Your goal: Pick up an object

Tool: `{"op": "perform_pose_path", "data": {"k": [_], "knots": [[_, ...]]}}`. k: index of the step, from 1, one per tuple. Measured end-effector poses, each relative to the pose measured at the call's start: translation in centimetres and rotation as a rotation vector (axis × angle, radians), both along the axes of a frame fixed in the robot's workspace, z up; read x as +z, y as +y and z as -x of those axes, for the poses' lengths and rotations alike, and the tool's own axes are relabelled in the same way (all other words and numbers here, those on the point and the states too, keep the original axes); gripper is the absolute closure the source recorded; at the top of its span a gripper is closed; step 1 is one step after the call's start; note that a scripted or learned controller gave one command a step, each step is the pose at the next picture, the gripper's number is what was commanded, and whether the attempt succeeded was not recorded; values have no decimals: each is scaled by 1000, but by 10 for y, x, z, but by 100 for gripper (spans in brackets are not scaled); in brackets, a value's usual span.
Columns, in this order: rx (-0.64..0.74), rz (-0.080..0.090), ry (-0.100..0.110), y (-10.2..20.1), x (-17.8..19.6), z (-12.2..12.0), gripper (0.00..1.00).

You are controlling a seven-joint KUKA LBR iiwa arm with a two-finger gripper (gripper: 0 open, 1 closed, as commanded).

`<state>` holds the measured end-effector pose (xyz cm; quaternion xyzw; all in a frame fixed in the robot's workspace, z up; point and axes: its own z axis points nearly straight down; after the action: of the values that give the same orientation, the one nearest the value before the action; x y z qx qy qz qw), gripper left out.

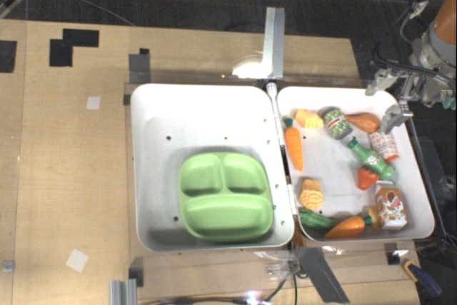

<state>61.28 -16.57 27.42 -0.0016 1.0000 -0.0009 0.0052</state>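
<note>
- Gripper hangs over the far right corner of the right bin, reaching in from the right edge; its fingers are too small and blurred to judge, so I cannot tell whether they are apart or together, and nothing is visibly held between them.
- Just below the fingertips sits a small white-and-red can, and just left of them lies an orange-brown chicken-leg-like toy.
- Beside that toy is a green-labelled can, with a yellow corn piece further left near the far wall.
- An orange carrot lies along the right bin's left wall.
- A green bottle lies at a slant in the middle, touching a red pepper-like piece.
- A second yellow corn piece sits towards the near left, above a dark green vegetable and another orange piece along the near wall.
- A small carton with a brown-and-white label rests in the near right corner.
- The left bin bears a green divided plate, set towards its near side.
</note>
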Motion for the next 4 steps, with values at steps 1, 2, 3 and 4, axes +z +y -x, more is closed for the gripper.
{"op": "perform_pose_path", "data": {"k": [1, 2, 3, 4], "knots": [[103, -2, 10, -40, -106, 19, 0], [78, 3, -6, -40, -184, 14, 0], [90, 0, -4, 13, -184, 43, 0], [121, 5, -6, -14, -183, 113, 0]]}}
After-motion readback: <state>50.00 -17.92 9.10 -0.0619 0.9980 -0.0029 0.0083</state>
